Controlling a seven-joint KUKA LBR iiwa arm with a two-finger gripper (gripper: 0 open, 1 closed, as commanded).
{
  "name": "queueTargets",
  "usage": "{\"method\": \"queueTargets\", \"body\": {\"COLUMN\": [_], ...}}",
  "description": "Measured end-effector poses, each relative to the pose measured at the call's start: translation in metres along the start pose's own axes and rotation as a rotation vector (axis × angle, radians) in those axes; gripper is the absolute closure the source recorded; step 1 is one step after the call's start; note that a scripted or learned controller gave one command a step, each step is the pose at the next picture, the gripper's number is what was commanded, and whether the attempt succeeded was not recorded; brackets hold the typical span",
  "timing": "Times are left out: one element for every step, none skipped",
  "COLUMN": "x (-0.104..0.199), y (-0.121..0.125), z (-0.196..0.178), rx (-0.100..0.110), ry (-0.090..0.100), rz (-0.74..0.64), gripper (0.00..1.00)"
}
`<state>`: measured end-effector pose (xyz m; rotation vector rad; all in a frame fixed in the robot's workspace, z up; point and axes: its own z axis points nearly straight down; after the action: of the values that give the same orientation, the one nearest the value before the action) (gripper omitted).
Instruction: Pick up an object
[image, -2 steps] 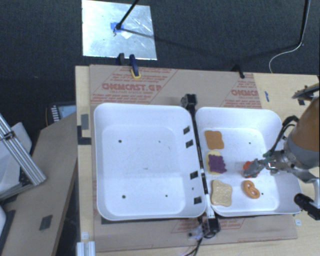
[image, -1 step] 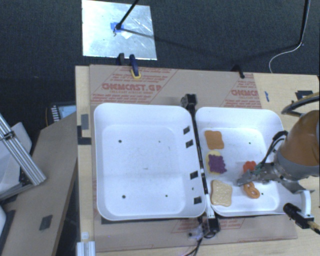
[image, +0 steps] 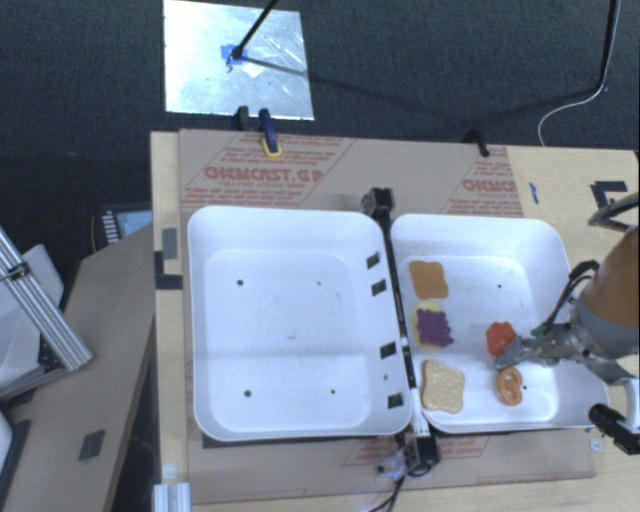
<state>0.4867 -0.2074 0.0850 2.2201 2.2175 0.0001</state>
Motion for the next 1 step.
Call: {"method": "queueTargets", "body": {"x": [0.0018], "y": [0.0012], "z": [-0.0107], "rx": [-0.002], "ry": [0.001], "rz": [-0.002], "gripper": [1.0]}}
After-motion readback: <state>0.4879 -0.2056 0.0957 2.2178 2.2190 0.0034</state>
